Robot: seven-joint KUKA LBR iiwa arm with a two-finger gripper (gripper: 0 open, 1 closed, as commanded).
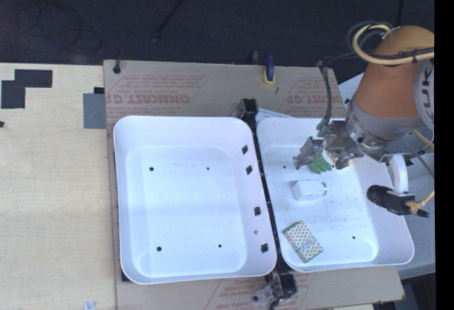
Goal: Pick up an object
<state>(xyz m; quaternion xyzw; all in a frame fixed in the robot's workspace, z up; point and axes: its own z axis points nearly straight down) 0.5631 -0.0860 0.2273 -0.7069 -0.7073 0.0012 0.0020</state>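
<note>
My gripper (323,158) hangs low over the upper middle of the right bin (386,248), under the orange-banded wrist. Its fingers stand apart, so it is open. A small green object (320,166) lies on the bin floor between them and is partly covered by the gripper; I cannot see whether the fingers touch it. A white rounded object (310,189) rests just below the gripper, apart from it. A flat packet with a green and white pattern (303,241) lies near the bin's front edge.
The left bin (128,195) sits beside the right one, with a black clip strip (257,188) along the divide. A black handle-like part (390,198) juts over the right bin's right side. Cardboard (191,92) lies under both bins.
</note>
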